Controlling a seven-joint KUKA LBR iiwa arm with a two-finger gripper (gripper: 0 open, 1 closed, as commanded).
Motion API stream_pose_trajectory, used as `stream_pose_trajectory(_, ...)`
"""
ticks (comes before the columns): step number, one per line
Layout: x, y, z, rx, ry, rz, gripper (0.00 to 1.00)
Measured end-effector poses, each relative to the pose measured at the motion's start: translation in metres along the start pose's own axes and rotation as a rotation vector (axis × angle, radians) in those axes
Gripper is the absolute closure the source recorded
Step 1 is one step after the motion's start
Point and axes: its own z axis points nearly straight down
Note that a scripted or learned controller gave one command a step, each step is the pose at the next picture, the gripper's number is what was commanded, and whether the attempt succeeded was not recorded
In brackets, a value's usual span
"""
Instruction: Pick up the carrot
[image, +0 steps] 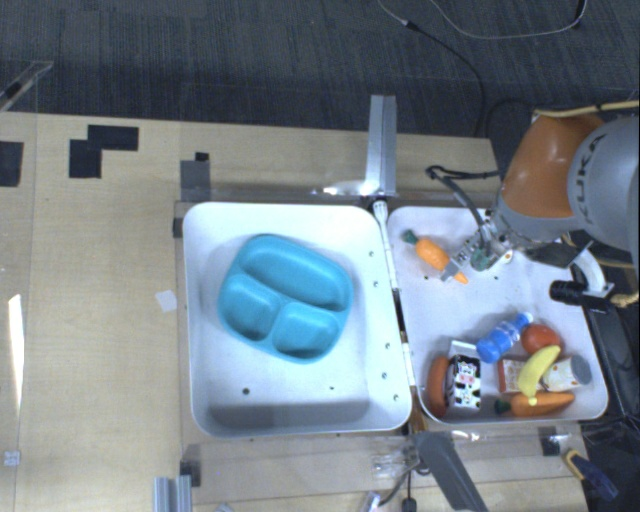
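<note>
A small orange carrot (431, 253) with a green top lies in the far left part of the right bin (520, 290), its green end pointing toward the divider. My gripper (470, 259) hangs low just to the carrot's right, at its thin end, and the view does not make clear whether it touches the carrot. Behind it the grey arm with its orange band (545, 170) reaches in from the right.
The left bin (215, 380) holds a blue divided plate (285, 297). A pile sits at the right bin's near edge: blue bottle (503, 338), red tomato (541, 336), banana (540, 367), cow-print carton (462, 381), and a long orange vegetable (543, 403).
</note>
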Motion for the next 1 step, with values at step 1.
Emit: stream_pose_trajectory(1,0.0490,0.0708,-0.0840,0.014,0.005,0.533,1.00)
